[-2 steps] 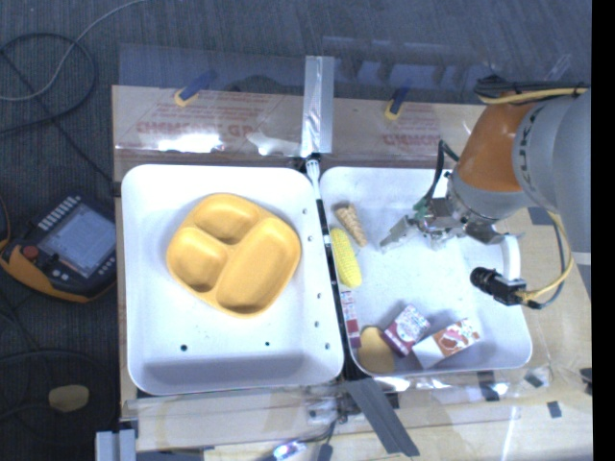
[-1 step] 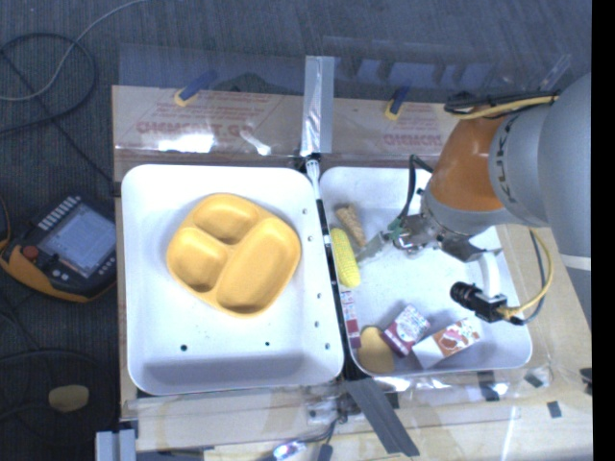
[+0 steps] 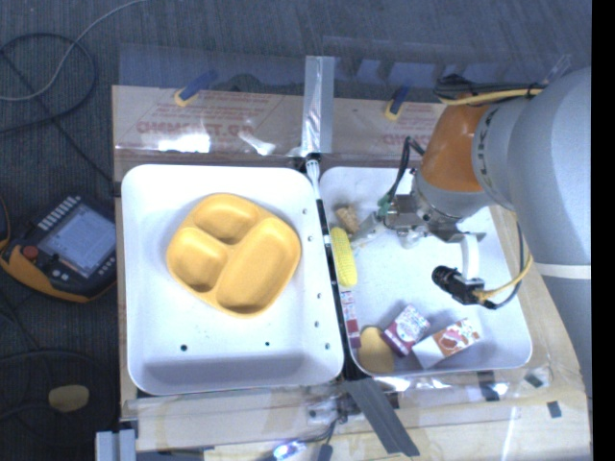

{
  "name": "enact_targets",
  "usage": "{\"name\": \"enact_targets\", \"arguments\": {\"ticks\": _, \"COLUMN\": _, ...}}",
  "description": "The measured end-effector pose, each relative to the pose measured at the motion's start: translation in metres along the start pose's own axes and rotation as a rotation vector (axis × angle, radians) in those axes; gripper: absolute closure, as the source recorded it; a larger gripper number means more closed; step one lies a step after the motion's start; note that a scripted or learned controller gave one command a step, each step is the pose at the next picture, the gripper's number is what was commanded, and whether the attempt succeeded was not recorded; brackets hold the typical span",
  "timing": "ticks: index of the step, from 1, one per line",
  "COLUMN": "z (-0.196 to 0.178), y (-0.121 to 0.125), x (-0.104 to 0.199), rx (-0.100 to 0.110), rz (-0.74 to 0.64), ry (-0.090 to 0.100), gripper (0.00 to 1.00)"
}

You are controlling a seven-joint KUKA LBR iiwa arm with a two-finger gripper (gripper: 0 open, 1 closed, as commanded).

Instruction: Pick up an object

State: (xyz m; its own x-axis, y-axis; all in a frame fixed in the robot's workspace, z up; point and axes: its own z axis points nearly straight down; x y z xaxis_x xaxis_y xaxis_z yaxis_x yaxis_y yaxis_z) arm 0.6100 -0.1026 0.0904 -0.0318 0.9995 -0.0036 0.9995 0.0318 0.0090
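Now the grey arm [image 3: 538, 152] reaches in from the right, and its orange band [image 3: 452, 157] is above the right bin [image 3: 500, 353]. The gripper [image 3: 408, 221] hangs over the upper middle part of this bin, close to a small tan object [image 3: 347, 220] near the bin's upper left corner. I cannot tell how the gripper is set, because the wrist hides it from above, and I see no object in it. A yellow corn cob [image 3: 343, 255] lies along the left wall of the right bin. Near the front wall there are a yellow-brown round piece [image 3: 376, 348], a small dark red carton [image 3: 407, 328] just beside it, and a red and white box [image 3: 450, 341]. The left bin [image 3: 154, 353] holds a yellow plate with three compartments [image 3: 233, 253]. On the floor to the left lies a control pendant [image 3: 69, 248].
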Motion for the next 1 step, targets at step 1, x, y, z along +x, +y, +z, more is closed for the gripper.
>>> {"name": "enact_targets", "arguments": {"ticks": 1, "z": -0.0108, "y": 0.0018, "x": 0.0015, "rx": -0.004, "rz": -0.001, "ry": 0.003, "gripper": 1.0}}
